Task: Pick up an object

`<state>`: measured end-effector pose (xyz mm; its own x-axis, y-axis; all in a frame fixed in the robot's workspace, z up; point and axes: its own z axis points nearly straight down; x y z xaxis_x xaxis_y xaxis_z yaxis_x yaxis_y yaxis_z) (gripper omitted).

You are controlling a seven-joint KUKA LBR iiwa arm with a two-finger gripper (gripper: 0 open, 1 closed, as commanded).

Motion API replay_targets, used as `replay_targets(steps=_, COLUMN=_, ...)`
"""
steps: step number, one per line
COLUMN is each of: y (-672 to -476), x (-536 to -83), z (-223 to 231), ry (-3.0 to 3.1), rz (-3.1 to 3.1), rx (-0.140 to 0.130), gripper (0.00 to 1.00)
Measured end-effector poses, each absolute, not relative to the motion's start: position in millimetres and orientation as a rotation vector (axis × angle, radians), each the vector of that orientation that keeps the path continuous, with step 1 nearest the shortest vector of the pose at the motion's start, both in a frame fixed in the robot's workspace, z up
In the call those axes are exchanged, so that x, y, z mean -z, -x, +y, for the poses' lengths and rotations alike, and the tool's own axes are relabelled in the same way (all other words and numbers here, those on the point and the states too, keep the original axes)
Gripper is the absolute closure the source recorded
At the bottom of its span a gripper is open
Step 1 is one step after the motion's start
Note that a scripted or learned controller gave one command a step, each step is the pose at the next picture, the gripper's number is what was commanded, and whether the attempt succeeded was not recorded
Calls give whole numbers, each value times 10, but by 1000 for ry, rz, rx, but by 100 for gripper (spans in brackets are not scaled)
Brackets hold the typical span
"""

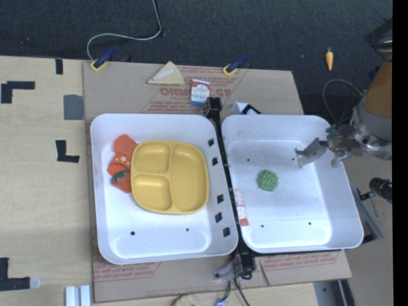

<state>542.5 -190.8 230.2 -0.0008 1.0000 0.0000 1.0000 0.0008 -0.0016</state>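
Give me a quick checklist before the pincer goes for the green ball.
1. Green ball lies alone on the right bin floor: ok.
2. Pincer over the right bin, up and right of the ball: ok.
3. Pincer centred over the ball: not ok.
4. Pincer carrying nothing: ok.
5. Finger opening: cannot tell.
6. Yellow plate and orange toy sit in the left bin, out of the path: ok.

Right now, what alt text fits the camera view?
The gripper hangs over the right bin, up and to the right of a green ball lying there. The left bin holds a yellow divided plate beside an orange toy.
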Motion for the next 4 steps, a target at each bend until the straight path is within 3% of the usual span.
replay_targets(steps=1, y=-5609, x=-1260, z=-1488, ry=2217, rz=-2221, rx=-3, gripper=0)
replay_targets(steps=2, y=-5691, x=-863, z=-1186, ry=2222, rz=-2223, rx=-1, gripper=0)
replay_targets(steps=3, y=-5705, x=-971, z=-1196, ry=2227, rz=-2227, rx=2, gripper=100)
replay_targets(steps=4, y=-5652, x=-975, z=-1270, ry=2221, rz=-2225, rx=2, gripper=100)
